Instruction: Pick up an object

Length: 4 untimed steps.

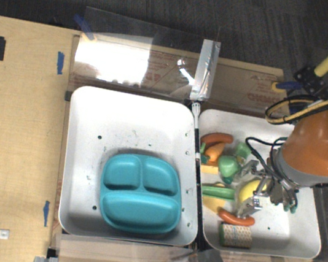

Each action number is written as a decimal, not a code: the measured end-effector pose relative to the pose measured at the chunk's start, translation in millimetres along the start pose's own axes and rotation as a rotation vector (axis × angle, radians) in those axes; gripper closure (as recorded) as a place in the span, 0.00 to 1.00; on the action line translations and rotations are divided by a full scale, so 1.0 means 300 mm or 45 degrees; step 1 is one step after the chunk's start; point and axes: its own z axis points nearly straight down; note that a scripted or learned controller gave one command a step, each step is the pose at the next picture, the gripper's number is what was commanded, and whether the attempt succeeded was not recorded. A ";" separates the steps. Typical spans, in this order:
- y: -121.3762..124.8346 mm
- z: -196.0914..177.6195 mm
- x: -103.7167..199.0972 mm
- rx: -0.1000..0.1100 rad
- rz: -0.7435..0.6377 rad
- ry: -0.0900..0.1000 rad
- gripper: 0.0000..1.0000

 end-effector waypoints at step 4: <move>-0.097 0.006 -0.223 0.002 -0.299 0.000 0.00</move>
